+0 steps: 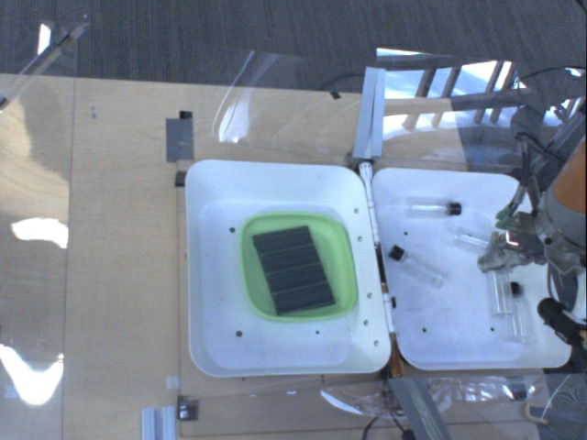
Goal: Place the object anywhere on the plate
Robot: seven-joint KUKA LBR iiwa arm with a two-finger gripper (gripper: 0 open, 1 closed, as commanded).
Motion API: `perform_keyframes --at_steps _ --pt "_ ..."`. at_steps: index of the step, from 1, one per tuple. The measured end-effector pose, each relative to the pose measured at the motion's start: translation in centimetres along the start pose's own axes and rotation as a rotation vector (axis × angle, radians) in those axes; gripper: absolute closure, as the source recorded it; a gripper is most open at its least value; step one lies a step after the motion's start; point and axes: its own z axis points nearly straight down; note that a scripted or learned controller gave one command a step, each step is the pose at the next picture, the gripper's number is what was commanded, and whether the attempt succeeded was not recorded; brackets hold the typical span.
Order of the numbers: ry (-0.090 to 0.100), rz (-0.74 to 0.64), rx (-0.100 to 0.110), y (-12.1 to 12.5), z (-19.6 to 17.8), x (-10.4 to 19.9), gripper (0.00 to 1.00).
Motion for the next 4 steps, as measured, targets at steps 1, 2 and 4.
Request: perform_keyframes --at_steps 1,2,4 --pt "0.001 -0.040 0.003 2.7 3.0 8.8 1.00" --pt "0.001 -0.118 0.002 1.5 1.6 16.8 1.00" --pt "0.001 -0.184 0.002 2.4 1.6 25.3 0.00"
